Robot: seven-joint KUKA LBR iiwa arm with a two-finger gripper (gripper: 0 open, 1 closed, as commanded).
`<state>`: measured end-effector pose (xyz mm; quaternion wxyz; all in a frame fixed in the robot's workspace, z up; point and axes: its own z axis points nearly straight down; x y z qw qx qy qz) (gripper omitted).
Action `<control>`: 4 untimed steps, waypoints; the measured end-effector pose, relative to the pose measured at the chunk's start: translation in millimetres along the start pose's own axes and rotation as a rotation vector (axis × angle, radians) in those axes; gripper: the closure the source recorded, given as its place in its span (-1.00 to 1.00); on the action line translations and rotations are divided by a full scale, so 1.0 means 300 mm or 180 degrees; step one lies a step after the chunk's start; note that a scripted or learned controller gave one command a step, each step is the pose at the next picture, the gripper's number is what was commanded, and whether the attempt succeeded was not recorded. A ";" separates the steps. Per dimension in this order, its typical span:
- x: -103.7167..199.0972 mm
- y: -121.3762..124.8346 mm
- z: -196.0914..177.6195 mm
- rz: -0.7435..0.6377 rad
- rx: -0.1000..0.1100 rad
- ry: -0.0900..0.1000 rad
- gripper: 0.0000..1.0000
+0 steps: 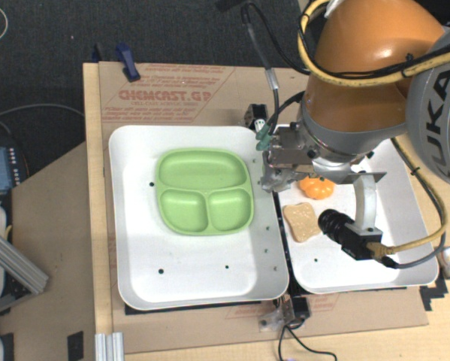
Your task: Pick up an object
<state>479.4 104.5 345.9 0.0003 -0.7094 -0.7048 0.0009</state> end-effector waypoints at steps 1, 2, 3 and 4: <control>0.014 0.001 -0.032 -0.0022 -0.0005 0.0002 1.00; -0.019 0.002 -0.462 -0.0024 -0.0054 0.0014 1.00; -0.070 -0.002 -0.204 -0.0011 0.0016 -0.0002 1.00; 0.301 -0.008 0.062 -0.0052 0.0022 0.0001 1.00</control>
